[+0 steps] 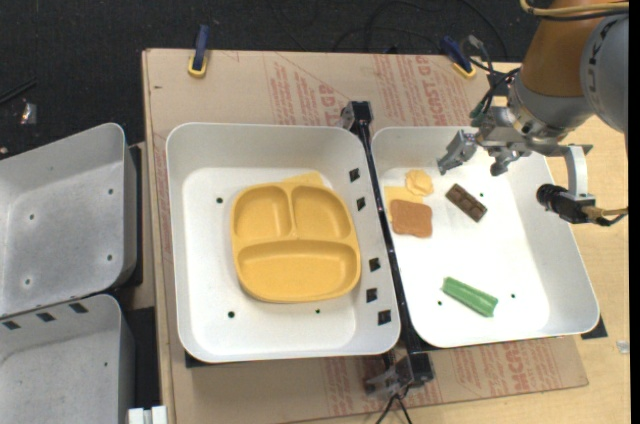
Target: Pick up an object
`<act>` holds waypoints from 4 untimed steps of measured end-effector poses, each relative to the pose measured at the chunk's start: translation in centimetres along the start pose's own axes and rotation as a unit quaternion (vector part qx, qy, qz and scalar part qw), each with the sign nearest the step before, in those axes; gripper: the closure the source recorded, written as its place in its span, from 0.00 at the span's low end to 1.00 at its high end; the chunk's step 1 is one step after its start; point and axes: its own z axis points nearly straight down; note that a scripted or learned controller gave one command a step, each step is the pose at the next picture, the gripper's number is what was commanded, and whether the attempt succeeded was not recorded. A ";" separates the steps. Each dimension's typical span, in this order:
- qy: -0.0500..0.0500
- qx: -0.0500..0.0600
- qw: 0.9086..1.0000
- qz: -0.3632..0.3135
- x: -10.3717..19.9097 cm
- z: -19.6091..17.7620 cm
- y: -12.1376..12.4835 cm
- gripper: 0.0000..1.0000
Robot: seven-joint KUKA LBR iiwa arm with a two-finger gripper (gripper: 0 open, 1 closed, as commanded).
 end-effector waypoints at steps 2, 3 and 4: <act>-0.001 -0.004 1.000 0.000 -0.1 3.0 -0.2 1.00; -0.001 -0.006 1.000 0.000 -0.5 -1.4 -0.5 1.00; -0.001 -0.006 1.000 -0.002 -0.4 -5.8 -0.3 1.00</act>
